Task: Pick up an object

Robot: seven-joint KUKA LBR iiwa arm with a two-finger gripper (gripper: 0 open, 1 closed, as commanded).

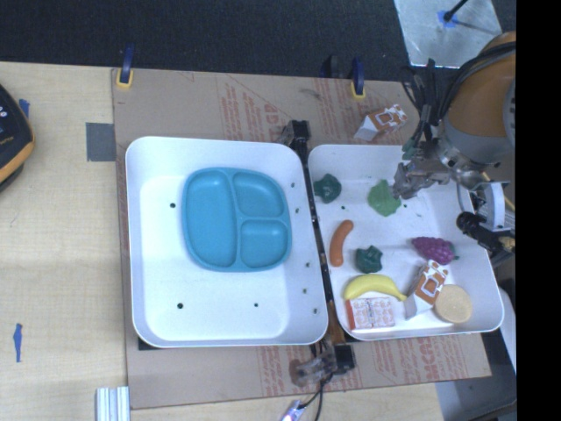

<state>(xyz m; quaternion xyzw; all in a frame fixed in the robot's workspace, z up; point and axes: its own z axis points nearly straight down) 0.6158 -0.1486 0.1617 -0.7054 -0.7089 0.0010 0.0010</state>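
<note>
- Right bin (491,318) holding toy foods; left bin (149,235) holding a blue divided plate (237,217).
- Claw (410,179) low over the upper part of the right bin, reached in from the right on the grey arm with orange band (482,95).
- Nearest object: light green lumpy toy vegetable (383,199), lying just beside the claw, down and to the left of it; touching or not, cannot tell.
- No clear long axis on that piece; roughly round clump, no readable pointing direction.
- Claw state: cannot tell, view too dark and blurred there.
- Other candidates farther off: dark green piece (328,187) to the left, orange sausage (340,242) lying near-vertical, purple grapes (434,249), banana (373,287) lying across.
- Judgement: pick not yet made; short shift down-left likely needed.
</note>
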